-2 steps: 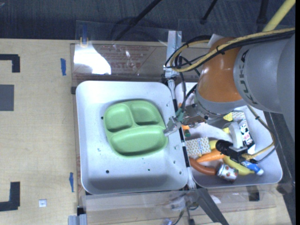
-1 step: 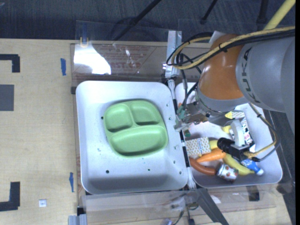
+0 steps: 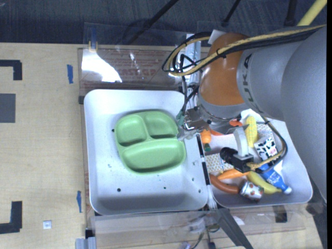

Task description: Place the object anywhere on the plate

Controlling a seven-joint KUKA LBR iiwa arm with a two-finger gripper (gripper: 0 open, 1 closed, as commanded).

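Now, I see arm wrist over seam between bins, gripper [image 3: 189,124] at right rim of green plate [image 3: 149,141] in left bin [image 3: 104,191]. Grip state: cannot tell. No object visible in grasp; toys heap in right bin [image 3: 298,178]. I'd verify catch, then centre over plate compartment before release.
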